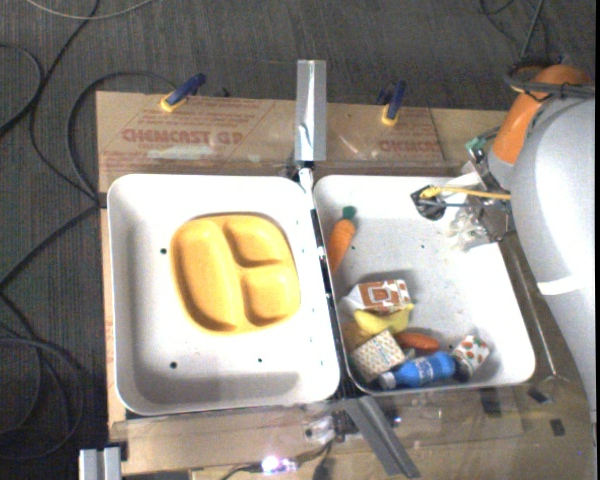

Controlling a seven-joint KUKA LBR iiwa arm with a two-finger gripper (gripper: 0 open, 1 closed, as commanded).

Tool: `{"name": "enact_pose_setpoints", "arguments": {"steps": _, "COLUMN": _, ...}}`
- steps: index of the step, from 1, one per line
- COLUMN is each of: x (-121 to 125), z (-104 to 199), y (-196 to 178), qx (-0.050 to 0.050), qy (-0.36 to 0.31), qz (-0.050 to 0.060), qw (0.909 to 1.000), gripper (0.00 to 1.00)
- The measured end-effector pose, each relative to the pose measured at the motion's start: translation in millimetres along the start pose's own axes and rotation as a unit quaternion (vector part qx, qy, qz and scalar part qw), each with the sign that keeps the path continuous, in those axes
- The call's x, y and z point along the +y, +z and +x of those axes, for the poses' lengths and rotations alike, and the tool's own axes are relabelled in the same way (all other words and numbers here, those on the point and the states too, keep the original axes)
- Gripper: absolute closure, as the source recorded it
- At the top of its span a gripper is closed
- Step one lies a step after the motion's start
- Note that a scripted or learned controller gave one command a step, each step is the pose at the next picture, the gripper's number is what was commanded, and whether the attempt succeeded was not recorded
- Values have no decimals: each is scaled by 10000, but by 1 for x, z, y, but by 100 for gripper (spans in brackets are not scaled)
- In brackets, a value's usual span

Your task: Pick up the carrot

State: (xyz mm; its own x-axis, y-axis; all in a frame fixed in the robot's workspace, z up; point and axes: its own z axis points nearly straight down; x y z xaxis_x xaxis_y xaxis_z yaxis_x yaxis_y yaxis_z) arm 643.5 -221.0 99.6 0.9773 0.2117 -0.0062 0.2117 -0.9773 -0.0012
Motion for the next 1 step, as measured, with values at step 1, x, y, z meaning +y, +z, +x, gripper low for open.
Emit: {"name": "enact_pose_setpoints", "arguments": {"steps": 1, "x": 4, "z": 13, "y": -43, "qx": 9, "qy": -39, "qz": -2, "qw": 10000, "gripper": 100}}
